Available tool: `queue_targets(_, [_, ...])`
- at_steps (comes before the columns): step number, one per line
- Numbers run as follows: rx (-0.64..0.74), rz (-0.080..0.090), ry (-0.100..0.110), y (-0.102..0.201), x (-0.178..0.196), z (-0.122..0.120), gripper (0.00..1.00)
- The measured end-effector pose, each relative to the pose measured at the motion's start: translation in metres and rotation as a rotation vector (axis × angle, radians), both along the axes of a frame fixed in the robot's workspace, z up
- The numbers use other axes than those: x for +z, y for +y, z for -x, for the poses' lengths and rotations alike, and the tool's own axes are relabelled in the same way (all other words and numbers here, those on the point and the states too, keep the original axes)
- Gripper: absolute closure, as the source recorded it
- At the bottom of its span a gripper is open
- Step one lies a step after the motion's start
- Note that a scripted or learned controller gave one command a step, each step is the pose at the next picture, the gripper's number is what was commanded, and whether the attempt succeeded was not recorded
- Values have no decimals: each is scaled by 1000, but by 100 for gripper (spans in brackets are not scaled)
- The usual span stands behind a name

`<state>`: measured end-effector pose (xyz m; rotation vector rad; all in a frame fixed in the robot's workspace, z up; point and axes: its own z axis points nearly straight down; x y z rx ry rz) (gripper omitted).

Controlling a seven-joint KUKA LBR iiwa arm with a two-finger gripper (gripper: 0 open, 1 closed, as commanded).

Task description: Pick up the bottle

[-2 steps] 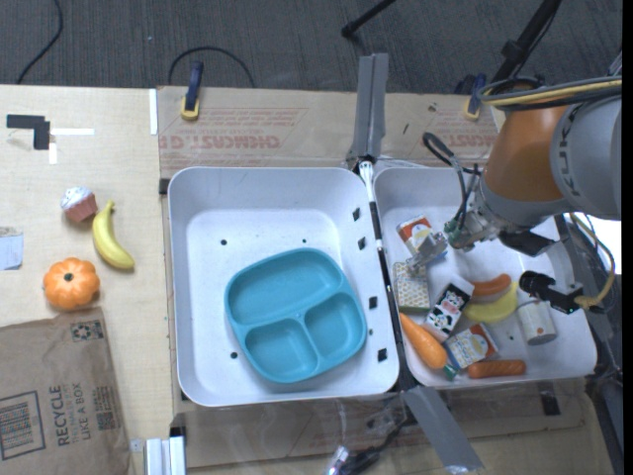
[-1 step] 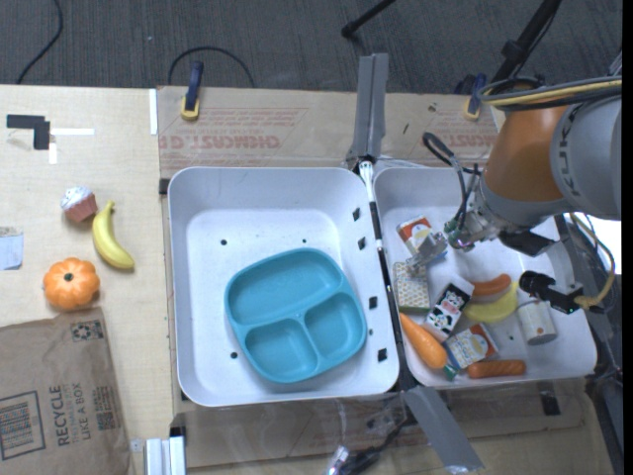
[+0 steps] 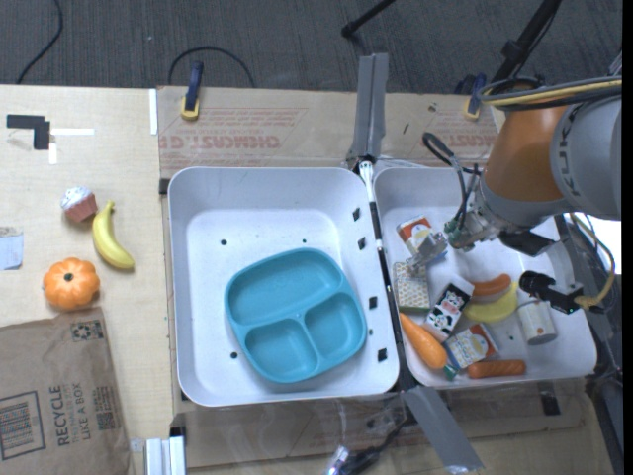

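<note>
My pincer hangs low in the right bin, over the clutter by the divider; I cannot tell how it is set, and I see nothing in it. I take the small black-and-white bottle to be just below it, wedged between the carrot and banana. Crowded neighbours could block my descent or get caught instead.
</note>
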<state>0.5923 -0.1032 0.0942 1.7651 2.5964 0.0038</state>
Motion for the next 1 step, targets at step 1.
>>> queue_targets(1, [119, 1, 6, 24, 95, 10, 0])
